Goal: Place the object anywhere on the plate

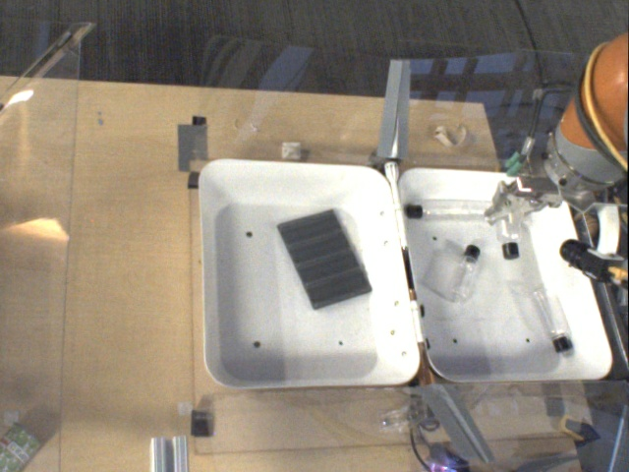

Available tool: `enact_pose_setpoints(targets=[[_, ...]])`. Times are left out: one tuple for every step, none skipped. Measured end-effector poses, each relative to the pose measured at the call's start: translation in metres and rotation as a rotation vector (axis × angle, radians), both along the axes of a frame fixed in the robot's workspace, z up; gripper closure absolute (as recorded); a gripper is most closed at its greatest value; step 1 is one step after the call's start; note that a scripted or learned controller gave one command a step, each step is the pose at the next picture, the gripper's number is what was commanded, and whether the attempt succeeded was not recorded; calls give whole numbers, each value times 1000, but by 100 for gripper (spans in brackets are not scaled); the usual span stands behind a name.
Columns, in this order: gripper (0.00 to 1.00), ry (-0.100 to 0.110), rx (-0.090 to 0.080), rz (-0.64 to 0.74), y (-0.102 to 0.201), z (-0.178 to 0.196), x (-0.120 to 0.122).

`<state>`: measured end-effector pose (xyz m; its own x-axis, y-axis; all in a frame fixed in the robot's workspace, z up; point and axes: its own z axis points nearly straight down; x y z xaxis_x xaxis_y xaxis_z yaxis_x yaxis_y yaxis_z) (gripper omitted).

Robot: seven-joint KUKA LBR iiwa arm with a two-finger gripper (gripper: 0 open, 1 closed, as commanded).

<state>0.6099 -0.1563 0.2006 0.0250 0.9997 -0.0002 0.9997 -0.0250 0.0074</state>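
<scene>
Over in the right bin [590,367], the pincer [509,209] hangs near the far edge, at the end of the grey arm [590,155] with its orange band. It is pale and blurred against the white floor, so whether it is wide, narrow or holding anything cannot be told.

Several clear tubes with black caps lie in that same bin. The long tube [447,207] lies along the far wall, its open end close to the pincer and its cap toward the divider between the bins. The short vial [460,273] rests nearer the middle, tilted, below and to the left of the pincer and apart from it. The slim tube [548,315] lies toward the near right corner, well apart from the pincer. A small black piece [510,251] sits just below the pincer.

The plate [324,259], dark grey and ridged, lies flat and turned at an angle in the middle of the left bin [221,352], well apart from the pincer and from every tube.
</scene>
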Motion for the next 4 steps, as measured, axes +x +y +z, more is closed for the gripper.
enact_pose_setpoints(targets=[[100, 3, 1, -28, 51, -4, 39], [100, 3, 0, -85, 22, 24, 60], [100, 2, 1, -239, 9, 75, 37], [100, 6, 1, -477, -18, 83, 60]])
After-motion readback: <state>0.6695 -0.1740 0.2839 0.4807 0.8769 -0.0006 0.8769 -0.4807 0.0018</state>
